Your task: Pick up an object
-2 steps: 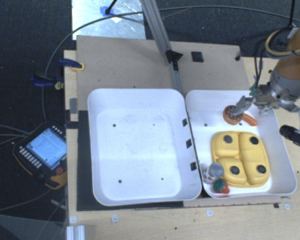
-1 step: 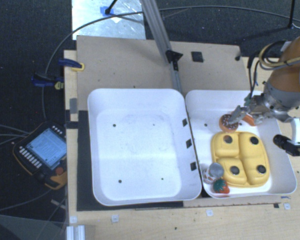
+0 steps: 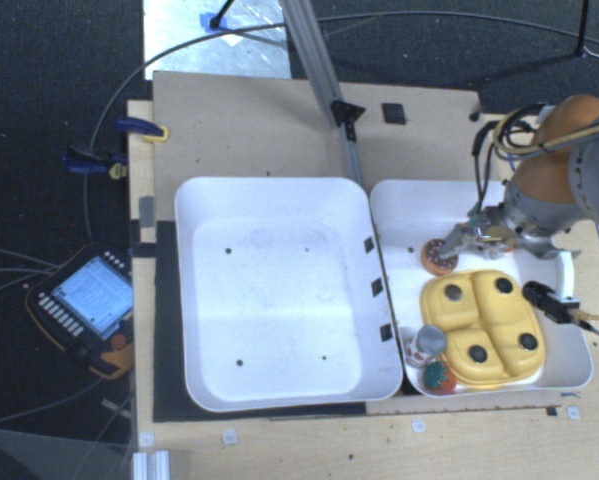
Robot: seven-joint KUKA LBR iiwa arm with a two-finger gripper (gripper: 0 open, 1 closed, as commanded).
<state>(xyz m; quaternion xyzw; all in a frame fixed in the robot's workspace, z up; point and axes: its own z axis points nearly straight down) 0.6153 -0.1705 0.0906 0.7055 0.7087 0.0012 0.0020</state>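
From the camera above the bench, two shallow white bins are seen side by side. The left bin (image 3: 274, 288) has nothing resting on its floor, while the right bin (image 3: 419, 203) holds everything that could be picked up. The arm (image 3: 569, 158) is reached in from the right, its orange band above the wrist, and the gripper (image 3: 457, 249) is lowered over the upper part of the right bin. Its fingers are spread somewhat apart and angled down toward a small round brown disc (image 3: 438, 258) lying just beside the fingertips; nothing is seen clamped between them, so no hold can be claimed.

Below the gripper, a large yellow tray-like piece (image 3: 484, 326) with four dimples is lying flat and takes up most of the bin's lower half. A small grey cup-like item (image 3: 428, 341) and a green-and-red ball (image 3: 437, 375) are wedged between the yellow piece and the bin's left wall, probably too tightly crowded for an easy grasp. The disc lies in open space, which is judged to be why it is approached.
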